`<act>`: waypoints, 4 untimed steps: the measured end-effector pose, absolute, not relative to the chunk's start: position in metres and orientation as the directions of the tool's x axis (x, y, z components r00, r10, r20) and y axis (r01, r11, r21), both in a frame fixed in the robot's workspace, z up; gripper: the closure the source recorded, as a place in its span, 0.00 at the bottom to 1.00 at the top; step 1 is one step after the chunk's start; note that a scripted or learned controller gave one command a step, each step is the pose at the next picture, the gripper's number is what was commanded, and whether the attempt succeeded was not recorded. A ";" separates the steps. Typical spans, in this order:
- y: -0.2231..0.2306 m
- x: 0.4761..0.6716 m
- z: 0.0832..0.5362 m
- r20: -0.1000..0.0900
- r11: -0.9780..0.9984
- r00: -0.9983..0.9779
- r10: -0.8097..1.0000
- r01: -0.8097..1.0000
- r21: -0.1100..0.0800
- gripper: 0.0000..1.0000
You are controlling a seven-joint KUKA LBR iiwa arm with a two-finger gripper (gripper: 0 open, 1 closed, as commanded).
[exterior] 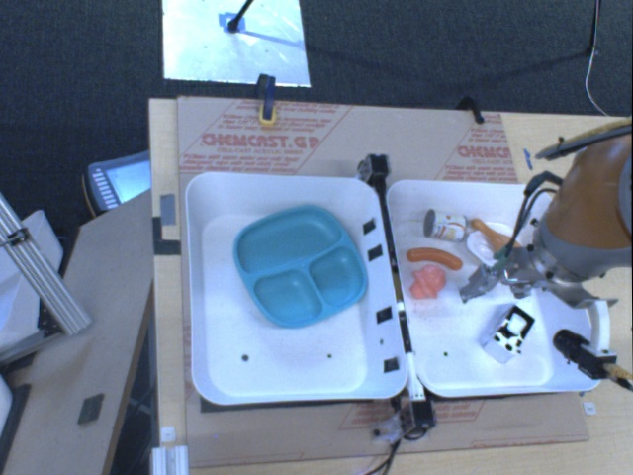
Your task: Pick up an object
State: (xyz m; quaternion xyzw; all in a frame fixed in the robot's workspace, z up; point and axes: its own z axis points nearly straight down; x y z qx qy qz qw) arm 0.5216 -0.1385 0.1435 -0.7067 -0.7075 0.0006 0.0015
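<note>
While arm (584,216) overhangs right bin (465,379), blue tray (300,263) fills left bin (213,364).

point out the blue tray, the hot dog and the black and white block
blue tray (297,263): camera view, on the ridge between its compartments, left bin.
hot dog (435,257): camera view, middle of the sausage, right bin.
black and white block (509,332): camera view, on its patterned top face, right bin.

The arm (593,206) enters as a broad rounded section in orange, giving way below to a grey wrist housing. Thin dark cables loop along its left side. The gripper (485,283) is grey metal with dark parts, its detail blurred; a black fitting seems to hang beneath the wrist.
</note>
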 end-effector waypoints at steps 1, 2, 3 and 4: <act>-0.138 0.521 0.091 0.001 0.001 -0.001 1.000 1.000 -0.003 0.00; -0.139 0.523 0.104 -0.001 0.000 0.000 1.000 1.000 0.003 1.00; -0.138 0.530 0.149 -0.002 0.004 -0.004 1.000 1.000 0.006 1.00; -0.139 0.533 0.203 -0.002 0.004 -0.004 1.000 1.000 0.008 1.00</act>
